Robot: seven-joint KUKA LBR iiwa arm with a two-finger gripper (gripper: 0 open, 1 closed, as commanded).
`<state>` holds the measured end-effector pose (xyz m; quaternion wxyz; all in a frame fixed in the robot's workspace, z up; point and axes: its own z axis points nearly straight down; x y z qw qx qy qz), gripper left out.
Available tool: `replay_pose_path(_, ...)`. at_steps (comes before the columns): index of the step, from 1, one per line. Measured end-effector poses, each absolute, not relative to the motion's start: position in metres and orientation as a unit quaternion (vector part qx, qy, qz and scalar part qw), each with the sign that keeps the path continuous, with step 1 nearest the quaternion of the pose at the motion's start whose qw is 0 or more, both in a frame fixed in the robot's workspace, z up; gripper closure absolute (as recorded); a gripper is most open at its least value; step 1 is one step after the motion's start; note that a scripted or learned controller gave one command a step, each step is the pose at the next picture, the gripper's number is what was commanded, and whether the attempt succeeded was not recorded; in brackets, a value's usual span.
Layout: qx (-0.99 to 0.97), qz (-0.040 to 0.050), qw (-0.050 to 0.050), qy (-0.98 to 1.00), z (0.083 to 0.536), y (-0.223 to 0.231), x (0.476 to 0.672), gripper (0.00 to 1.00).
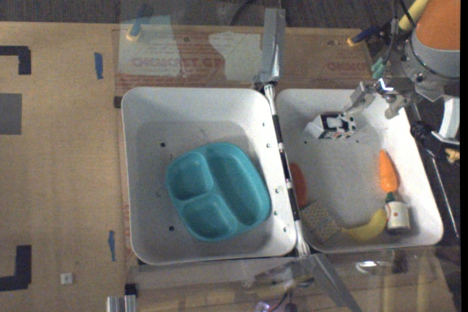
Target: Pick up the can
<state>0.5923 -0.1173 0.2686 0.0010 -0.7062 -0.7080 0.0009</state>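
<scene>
gripper spread wide at right bin's far edge; my worry: can is well apart, jammed between carrot and banana, so fingers may knock it.

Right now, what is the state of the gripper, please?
Gripper: open, holding nothing, above the right bin's far end. The can lies near the banana.

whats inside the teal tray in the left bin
The teal tray sits in the left bin, and its three compartments hold nothing. Whatever lies under the tray is covered by it.
</scene>
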Motion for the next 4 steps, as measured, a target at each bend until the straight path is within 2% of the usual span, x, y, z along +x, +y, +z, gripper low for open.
replay_pose_path(1,-0.752,0.0004,0.001,-0.660,0.092,-0.115,0.630,0.00)
replay_pose_path(2,-0.753,0.0005,0.001,-0.658,0.100,-0.117,0.630,1.00)
replay_pose_path(3,-0.812,0.0022,0.002,-0.584,0.194,-0.026,0.526,1.00)
replay_pose_path(4,-0.851,0.0019,0.000,-0.525,0.248,0.013,0.598,1.00)
